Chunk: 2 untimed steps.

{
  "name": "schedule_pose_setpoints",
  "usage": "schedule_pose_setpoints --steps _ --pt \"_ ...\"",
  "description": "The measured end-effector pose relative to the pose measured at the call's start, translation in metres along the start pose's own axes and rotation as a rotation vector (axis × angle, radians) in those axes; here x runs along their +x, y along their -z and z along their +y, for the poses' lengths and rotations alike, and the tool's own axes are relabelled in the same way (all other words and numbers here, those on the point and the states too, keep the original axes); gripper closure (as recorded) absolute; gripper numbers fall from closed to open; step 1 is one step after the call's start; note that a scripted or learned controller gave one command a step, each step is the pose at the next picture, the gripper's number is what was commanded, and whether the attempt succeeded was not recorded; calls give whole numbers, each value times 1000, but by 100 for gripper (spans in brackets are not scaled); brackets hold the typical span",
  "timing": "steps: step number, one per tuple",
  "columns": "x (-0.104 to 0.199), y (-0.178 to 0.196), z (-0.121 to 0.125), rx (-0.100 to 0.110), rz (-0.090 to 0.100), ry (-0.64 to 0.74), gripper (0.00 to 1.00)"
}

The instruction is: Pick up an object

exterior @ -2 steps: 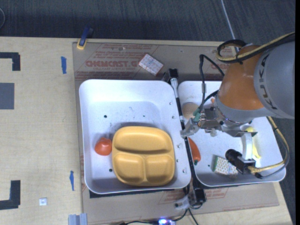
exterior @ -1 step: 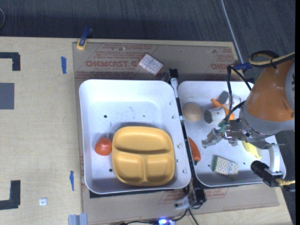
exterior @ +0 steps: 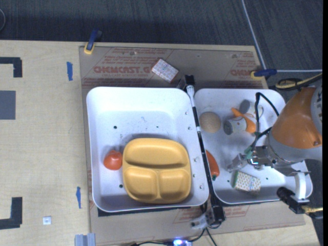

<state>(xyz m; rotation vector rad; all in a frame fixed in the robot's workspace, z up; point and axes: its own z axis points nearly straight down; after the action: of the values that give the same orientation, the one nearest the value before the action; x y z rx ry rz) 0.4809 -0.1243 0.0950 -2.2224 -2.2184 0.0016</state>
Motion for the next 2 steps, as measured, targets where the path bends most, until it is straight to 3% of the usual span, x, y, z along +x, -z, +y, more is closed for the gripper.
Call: schedule_pose_setpoints --steps 1,2 --pt "25 -7 -1 -6 -9 -3 0" --pt "29 2 0 -8 -3 -2 100"
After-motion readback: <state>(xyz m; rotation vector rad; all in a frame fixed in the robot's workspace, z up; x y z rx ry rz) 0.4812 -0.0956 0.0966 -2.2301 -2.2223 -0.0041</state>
